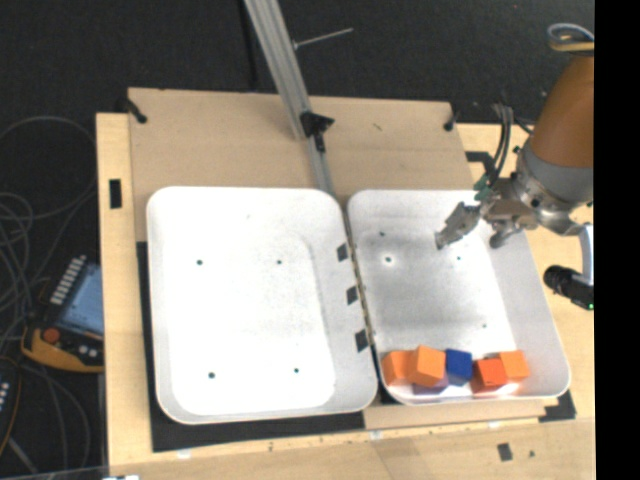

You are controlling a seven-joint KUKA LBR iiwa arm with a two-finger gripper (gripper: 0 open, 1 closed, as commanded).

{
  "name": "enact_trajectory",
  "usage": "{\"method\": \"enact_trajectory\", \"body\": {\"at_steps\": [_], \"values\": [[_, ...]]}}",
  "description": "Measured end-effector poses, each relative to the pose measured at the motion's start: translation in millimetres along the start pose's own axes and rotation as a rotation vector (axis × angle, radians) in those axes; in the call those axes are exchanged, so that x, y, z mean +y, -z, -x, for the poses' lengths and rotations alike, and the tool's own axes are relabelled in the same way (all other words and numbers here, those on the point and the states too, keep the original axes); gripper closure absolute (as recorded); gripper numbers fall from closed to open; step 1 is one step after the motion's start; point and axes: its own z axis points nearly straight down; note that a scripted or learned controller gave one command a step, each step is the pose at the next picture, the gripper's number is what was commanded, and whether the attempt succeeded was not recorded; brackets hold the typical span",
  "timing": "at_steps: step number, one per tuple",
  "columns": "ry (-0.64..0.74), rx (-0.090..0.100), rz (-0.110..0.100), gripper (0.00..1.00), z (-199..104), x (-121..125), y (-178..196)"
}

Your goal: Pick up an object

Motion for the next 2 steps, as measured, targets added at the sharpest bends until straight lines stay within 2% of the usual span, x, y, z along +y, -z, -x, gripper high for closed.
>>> {"method": "enact_trajectory", "body": {"at_steps": [1, 2], "values": [[-0.001, -0.002, -0.005, 0.0, 20, 27, -48], [0.008, 0.001, 0.0, 0.0, -20, 1, -10]]}}
